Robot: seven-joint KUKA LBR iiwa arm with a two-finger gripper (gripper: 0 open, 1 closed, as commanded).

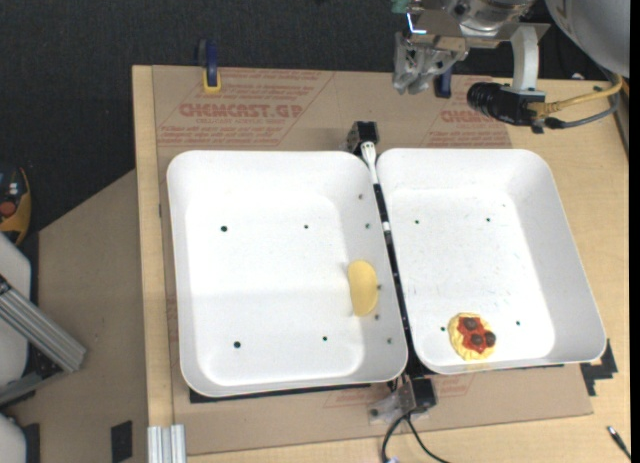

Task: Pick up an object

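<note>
A pale yellow oval object point(363, 287) lies in the left bin point(260, 191), close to its right wall. A small round yellow piece with red and dark toppings point(472, 335) sits in the right bin point(520, 201) near its front edge. My gripper point(423, 77) hangs high above the bench behind the bins' far edge, well away from both objects. Its fingers point(408, 75) point down with a small gap and nothing between them.
The two white bins point(200, 281) rest side by side on a cardboard sheet point(260, 106), joined by a black clip strip point(380, 211). A blue and yellow clamp point(209, 63) holds the sheet's far left corner. Metal framing point(40, 336) stands at the left.
</note>
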